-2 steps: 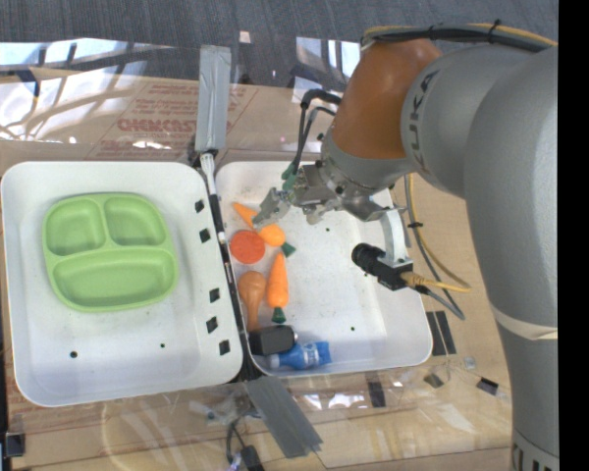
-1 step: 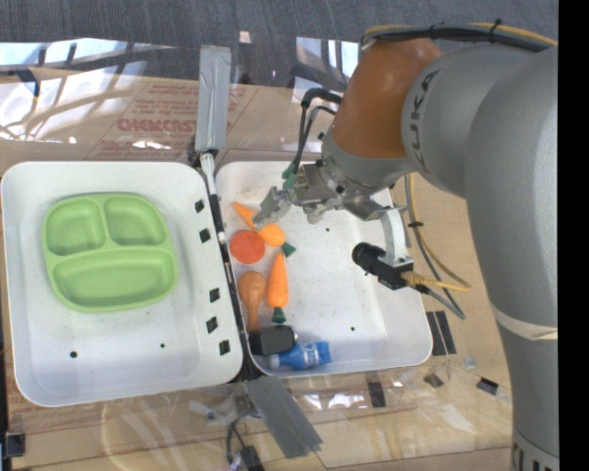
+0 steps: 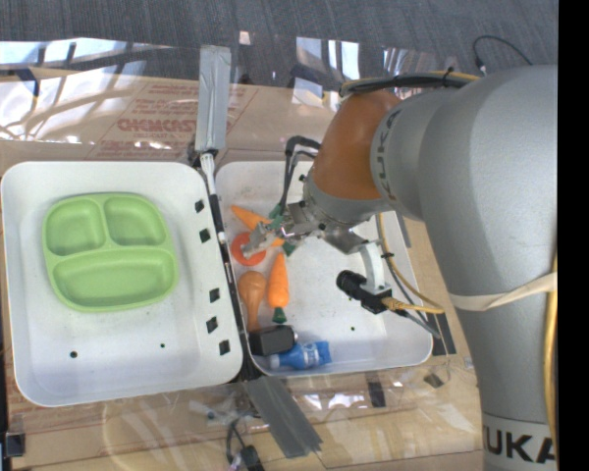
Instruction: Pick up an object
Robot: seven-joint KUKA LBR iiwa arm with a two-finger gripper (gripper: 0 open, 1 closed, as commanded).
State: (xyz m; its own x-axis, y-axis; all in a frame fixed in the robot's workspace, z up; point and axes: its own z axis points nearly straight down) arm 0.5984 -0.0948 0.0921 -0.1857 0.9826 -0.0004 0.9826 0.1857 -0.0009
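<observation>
Gripper low in the right bin, over the cluster of toy food at its left side.

The gripper [image 3: 273,230] sits just above a red-orange round piece [image 3: 245,250]; finger spread: cannot tell, cluttered view. An orange carrot [image 3: 279,283] lies just below the tool, long axis running away from it toward the bin's [image 3: 398,351] near edge. A second carrot [image 3: 243,216] lies just up-left. Carrot below judged the closest clean target.
</observation>
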